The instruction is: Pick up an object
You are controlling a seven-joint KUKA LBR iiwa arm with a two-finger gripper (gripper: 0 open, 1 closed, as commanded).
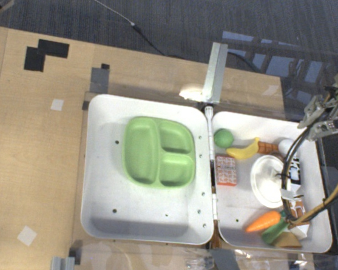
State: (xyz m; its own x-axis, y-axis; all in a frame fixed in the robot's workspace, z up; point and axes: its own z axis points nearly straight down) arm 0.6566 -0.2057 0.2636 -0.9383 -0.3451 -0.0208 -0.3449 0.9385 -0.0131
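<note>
Worktop (25, 162): pale wood surface carrying two shallow white bins side by side, with black patches near its far left corner.
Left bin (95, 214): holds a green divided tray (158, 152), lying flat near the bin's centre, towards its far edge.
Right bin (231, 224): holds all the small objects.
Green ball (223, 137): at the right bin's far left corner, just beside the banana.
Banana (244, 150): yellow, lying next to the ball along the far edge.
Pink packet (226, 170): flat, against the right bin's left wall, nearer than the ball.
White bowl (269, 180): round, near the middle of the right bin, partly crossed by a black cable.
Carrot (264, 222): orange with a green top, near the bin's near right corner, touching a tan object (289, 240) beside it.
End effector (324, 117): above the far right corner of the right bin, clear of the objects below; nothing is seen between its fingers, and how far they stand apart cannot be told.
Cable (291, 154): black, hanging from the arm across the right side of the right bin.
</note>
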